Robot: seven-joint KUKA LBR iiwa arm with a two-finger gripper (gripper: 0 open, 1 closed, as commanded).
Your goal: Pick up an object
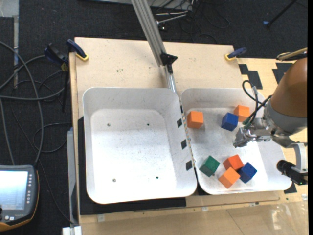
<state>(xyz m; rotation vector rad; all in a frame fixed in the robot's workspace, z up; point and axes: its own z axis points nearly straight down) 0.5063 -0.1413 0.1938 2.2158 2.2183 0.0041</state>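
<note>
I've got the gripper (243, 137) over the right bin (215, 187), can't tell its state. Nearest targets: blue cube (229, 121) at its 11 o'clock, orange cube (241, 112) at 12. I'd centre over the blue one, well apart from neighbours, then descend straight

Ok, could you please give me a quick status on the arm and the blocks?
Gripper over right bin, nothing seen held. Blue block beside it; orange block just behind. Four more blocks loose in bin.
</note>
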